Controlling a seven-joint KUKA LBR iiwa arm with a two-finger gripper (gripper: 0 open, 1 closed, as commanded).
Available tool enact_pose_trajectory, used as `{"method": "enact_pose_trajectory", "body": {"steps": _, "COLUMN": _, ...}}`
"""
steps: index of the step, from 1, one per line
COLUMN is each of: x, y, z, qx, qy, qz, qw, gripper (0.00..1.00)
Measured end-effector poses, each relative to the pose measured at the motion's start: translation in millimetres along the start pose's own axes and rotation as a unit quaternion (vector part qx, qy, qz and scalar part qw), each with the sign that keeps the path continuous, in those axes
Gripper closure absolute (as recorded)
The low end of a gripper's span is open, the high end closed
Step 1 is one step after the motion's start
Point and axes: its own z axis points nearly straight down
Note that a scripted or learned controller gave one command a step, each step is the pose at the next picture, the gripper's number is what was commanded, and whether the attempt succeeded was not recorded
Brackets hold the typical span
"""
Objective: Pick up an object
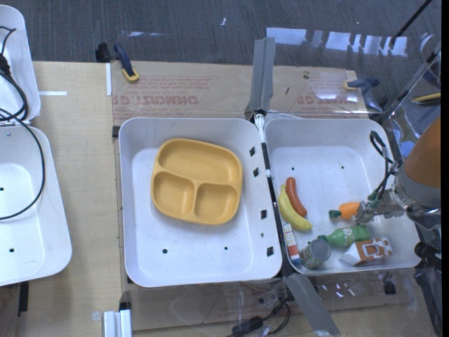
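Note:
The right bin point(316, 146) holds several small objects. A red sausage point(295, 196) lies next to a yellow banana point(293, 214) near the bin's left wall. An orange carrot-like piece point(348, 209), a green bottle point(349, 236), a grey can point(315, 253) and an orange-and-white carton point(370, 251) lie toward the front right. My gripper point(370, 212) is low over the bin's right side, right beside the orange piece and just above the green bottle. Nothing is visibly lifted.
The left bin point(140, 244) holds a yellow divided plate point(197, 181). A grey divider point(263, 83) rises behind the seam between the bins. The arm point(424, 160) enters over the right bin's right wall. White equipment with black cables point(21, 181) stands at far left.

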Motion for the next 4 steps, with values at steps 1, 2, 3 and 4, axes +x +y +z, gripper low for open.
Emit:
{"method": "enact_pose_trajectory", "body": {"steps": 1, "x": 0, "y": 0, "z": 0, "qx": 0.0, "qy": 0.0, "qz": 0.0, "qw": 1.0, "gripper": 0.0}}
{"method": "enact_pose_trajectory", "body": {"steps": 2, "x": 0, "y": 0, "z": -7, "qx": 0.002, "qy": 0.001, "qz": 0.001, "qw": 1.0, "gripper": 1.0}}
{"method": "enact_pose_trajectory", "body": {"steps": 3, "x": 0, "y": 0, "z": -7, "qx": 0.002, "qy": 0.001, "qz": 0.001, "qw": 1.0, "gripper": 0.0}}
{"method": "enact_pose_trajectory", "body": {"steps": 4, "x": -10, "y": 54, "z": 6, "qx": -0.001, "qy": -0.001, "qz": -0.004, "qw": 1.0, "gripper": 0.0}}
